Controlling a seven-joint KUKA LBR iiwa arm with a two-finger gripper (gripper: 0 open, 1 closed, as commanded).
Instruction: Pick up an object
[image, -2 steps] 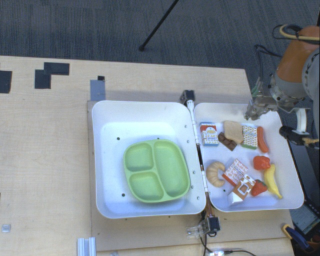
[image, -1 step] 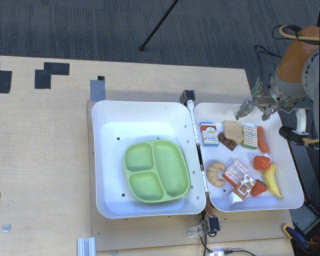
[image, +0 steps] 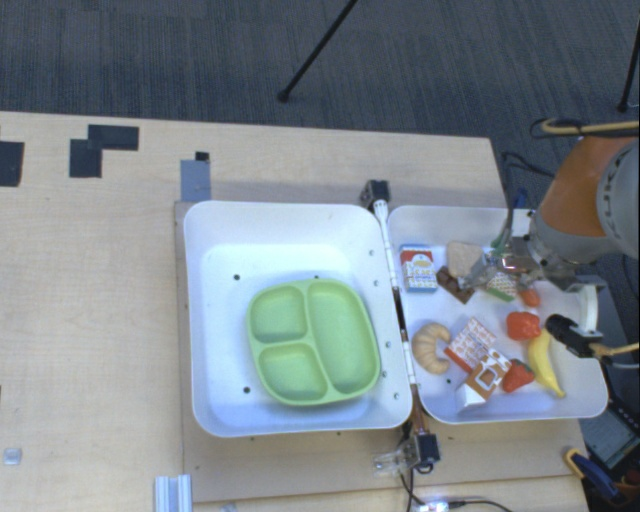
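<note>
I hover my gripper over the right bin at frame right. I cannot tell my jaws' state. The left bin holds 1 green tray.

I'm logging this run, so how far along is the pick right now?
Nothing looks lifted yet: the banana, croissant and small carton all lie in the right bin. In hand: the hand is low over that bin's far side among the toys. Left: gripping and raising one item.
</note>
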